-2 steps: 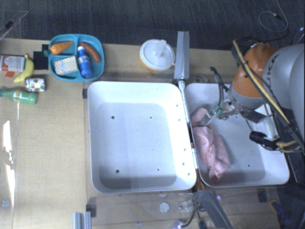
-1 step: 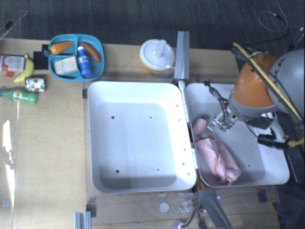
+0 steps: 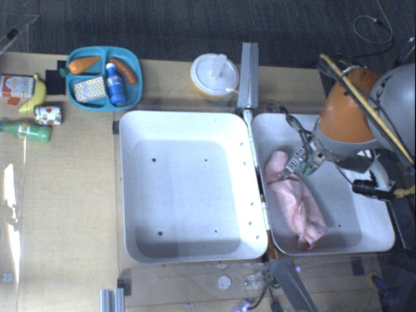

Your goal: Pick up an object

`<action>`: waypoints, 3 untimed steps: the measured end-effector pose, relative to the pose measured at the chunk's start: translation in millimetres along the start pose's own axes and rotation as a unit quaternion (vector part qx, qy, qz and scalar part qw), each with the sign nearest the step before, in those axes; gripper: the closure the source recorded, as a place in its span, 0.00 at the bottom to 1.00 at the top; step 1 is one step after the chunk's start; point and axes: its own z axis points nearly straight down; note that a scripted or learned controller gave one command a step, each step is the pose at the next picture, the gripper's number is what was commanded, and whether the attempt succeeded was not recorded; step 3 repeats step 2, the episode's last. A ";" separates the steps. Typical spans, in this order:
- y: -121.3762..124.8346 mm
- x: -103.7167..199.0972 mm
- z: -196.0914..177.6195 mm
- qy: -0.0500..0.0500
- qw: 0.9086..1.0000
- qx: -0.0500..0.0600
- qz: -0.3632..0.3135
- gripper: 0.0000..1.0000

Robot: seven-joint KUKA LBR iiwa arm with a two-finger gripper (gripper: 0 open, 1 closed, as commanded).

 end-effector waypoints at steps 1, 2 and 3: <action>-12.2 3.5 10.4 0.001 0.996 0.001 0.092 1.00; -14.0 2.4 11.2 -0.001 0.996 0.003 0.093 0.00; -14.0 2.4 11.2 -0.001 0.996 0.003 0.093 0.00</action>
